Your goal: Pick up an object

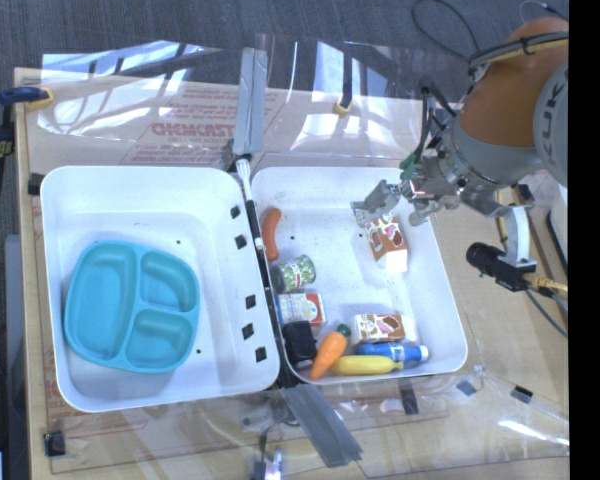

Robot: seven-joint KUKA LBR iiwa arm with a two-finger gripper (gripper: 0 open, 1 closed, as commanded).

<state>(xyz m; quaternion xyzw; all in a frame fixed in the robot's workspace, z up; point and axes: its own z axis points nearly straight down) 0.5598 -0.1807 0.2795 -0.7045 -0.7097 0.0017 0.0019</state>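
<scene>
My gripper (378, 204) hangs over the upper right part of the right bin (442, 286). Directly under it is a small brown and white carton (387, 243), its top right at the gripper's tip. From this slanted view I cannot tell whether the carton is gripped or lies on the bin floor. Other objects sit lower left in the same bin: an orange-red sausage (270, 230), a green can (298, 272), a red box (302, 308), a carrot (328, 353), a yellow banana (365, 365) and a blue bottle (400, 351).
The left bin (60, 198) holds a light blue divided plate (132, 306). A ridge with black clips (252, 268) separates the two bins. A second small carton (380, 326) and a black item (300, 343) lie near the right bin's front wall.
</scene>
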